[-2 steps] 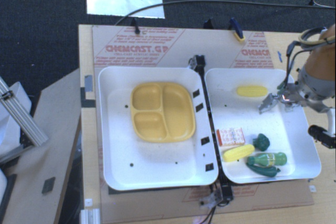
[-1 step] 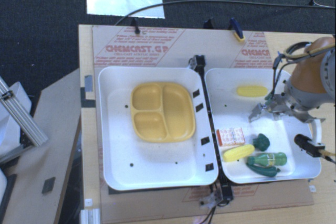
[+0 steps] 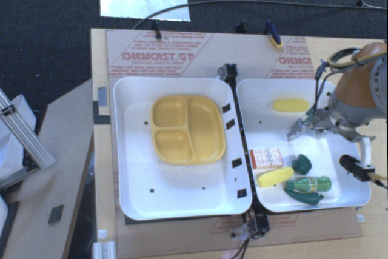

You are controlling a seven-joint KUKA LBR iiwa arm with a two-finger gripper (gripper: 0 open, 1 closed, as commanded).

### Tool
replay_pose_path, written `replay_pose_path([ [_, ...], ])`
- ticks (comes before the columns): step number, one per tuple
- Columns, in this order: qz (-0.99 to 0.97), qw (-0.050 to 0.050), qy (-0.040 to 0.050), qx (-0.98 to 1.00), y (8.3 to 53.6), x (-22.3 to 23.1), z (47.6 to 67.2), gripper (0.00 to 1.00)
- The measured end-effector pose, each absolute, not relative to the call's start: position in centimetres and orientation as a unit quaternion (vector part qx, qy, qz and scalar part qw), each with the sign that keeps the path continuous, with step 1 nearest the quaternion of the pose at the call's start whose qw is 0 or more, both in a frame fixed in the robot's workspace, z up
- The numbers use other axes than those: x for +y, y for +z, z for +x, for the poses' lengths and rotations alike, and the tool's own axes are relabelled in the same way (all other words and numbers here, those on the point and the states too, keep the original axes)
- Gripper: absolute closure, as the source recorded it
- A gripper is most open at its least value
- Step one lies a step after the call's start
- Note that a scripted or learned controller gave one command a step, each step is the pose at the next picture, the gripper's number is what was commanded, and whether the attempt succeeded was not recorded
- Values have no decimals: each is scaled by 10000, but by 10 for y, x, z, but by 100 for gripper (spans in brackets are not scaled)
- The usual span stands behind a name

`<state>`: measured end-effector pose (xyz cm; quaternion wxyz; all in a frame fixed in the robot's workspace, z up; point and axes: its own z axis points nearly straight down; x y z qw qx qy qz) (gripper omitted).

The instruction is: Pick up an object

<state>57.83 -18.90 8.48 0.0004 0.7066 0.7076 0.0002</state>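
Observation:
The right bin [image 3: 257,100] holds several small objects. A flat yellow piece [image 3: 291,105] lies near its far side. A red and white packet [image 3: 267,158] and a yellow corn-like piece [image 3: 274,176] lie near the divider. A dark green lump [image 3: 301,163], a green bottle [image 3: 310,184] and a dark green pepper-like piece [image 3: 303,196] sit at the front. My gripper [image 3: 301,128] hangs low over the middle of this bin, between the flat yellow piece and the green lump, with nothing seen held in it.
The left bin [image 3: 130,130] carries a yellow divided plate [image 3: 187,129]. The grey arm with its orange band [image 3: 357,79] crosses the right bin's right wall. A black part [image 3: 354,168] juts out near the right rim. Cables run behind the bins.

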Motion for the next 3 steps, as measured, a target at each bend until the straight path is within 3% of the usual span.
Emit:
replay_pose_path([
  [1,7064,21,12,7078,96,-189,580,100],
  [3,7070,40,18,7072,204,-203,576,100],
])
